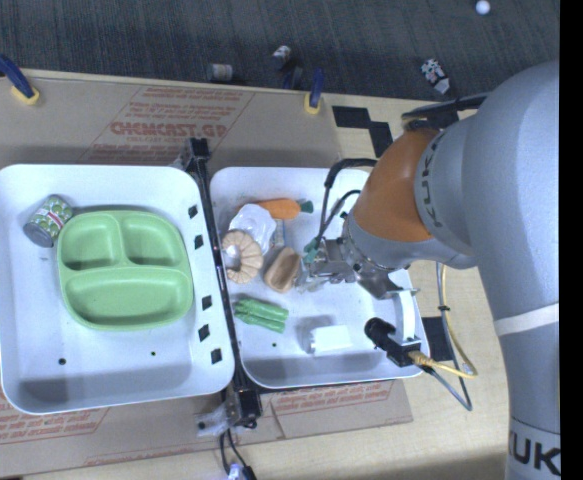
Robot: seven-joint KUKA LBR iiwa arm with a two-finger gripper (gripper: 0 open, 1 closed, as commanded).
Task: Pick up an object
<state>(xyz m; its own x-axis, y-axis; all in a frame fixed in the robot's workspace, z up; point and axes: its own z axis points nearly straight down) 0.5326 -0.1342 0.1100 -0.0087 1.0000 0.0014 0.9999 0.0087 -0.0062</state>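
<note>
Cardboard-covered bench, two white bins. Gripper (316,260) is lowered into right bin (356,370); jaw width cannot be told. Bread roll (282,269) is seen just at its 9 o'clock. Centring over roll is advised before closing.

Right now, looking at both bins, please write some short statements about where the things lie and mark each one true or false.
1. The green plate lies in the left bin. True.
2. The can stands in the right bin. False: it lies in the left bin, beside the plate.
3. The carrot lies in the right bin. True.
4. The tool hangs over the left bin. False: it is over the right bin.
5. The green beans rest on the plate. False: they lie in the right bin.
</note>
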